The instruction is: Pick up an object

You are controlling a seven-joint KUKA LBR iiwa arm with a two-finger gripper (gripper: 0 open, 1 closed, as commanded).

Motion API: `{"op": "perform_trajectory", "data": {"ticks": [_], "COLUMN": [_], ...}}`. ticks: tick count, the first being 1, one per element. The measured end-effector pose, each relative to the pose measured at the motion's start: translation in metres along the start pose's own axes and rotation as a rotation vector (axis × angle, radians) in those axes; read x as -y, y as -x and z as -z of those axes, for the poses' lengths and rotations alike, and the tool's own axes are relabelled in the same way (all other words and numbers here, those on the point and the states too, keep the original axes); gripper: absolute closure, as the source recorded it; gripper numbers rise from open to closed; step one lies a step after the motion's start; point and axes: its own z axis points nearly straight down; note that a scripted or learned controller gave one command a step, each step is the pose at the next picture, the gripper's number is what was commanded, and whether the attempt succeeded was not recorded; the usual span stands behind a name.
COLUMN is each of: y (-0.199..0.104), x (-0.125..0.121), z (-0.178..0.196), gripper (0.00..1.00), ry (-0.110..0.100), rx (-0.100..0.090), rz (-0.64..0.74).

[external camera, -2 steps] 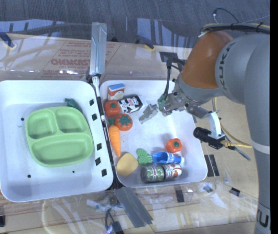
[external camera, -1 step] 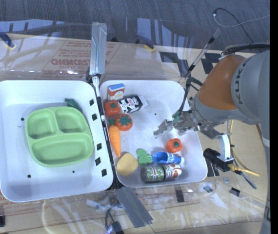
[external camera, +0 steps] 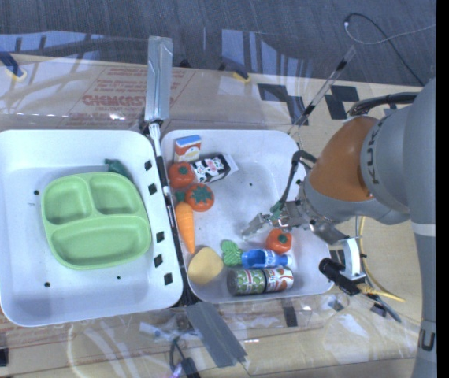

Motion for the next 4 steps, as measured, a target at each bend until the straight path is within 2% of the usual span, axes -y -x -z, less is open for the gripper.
{"op": "perform_trajectory", "data": {"ticks": [1,2,3,4], "y": [0.0,-0.004,0.002,0.0], "x": [0.011,0.043,-0.03,-0.011], "z": [0.0,0.048,0.0,0.0], "gripper": [0.0,0.0,0.0,0.0], "ry": [-0.002,-0.002,0.001,-0.001], "rx": [-0.002,-0.003,0.001,0.0], "rz": [-0.069,-0.014,-0.05,-0.061]}}
